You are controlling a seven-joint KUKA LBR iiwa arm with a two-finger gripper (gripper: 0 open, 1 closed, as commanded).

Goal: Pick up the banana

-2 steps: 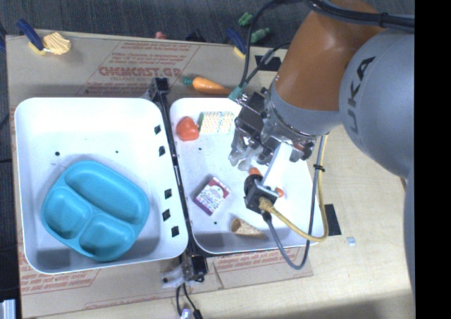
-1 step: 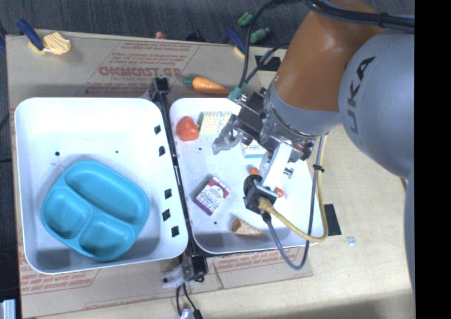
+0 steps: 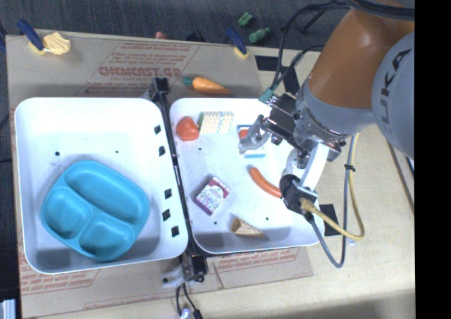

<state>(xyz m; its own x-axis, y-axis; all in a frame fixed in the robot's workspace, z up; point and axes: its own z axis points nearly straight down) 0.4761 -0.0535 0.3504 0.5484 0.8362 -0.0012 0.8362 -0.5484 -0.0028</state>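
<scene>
banana: taken to be the pale yellow lump on the far-left corner of the cardboard, outside both bins; it is too small for its shape to be made sure of.
blue clamp: set at the cardboard's edge, just beside the yellow lump on its left.
cardboard: laid under both bins; "CHEMCAST GP" is printed on it in red, with smaller red lines above that cannot be read. More red print along the near edge is too small to read.
left bin: a blue divided plate is held in its near half.
right bin: a red tomato and a small patterned box are seen at the far side; a purple packet with an unreadable label lies in the middle; a tan wedge lies at the near side; an orange sausage-like piece lies toward the right wall.
carrot: laid on the cardboard just beyond the right bin's far rim.
gripper: held low over the right bin's far-right part, well apart from the yellow lump; a small red and blue thing is partly hidden behind it. Whether it is apart or together cannot be told, and nothing is seen clamped in it.
arm: brought in from the right, orange above grey; the letters "UKA" are read on its grey shell at the frame's edge.
green pieces: left on the dark floor beyond the cardboard.
</scene>
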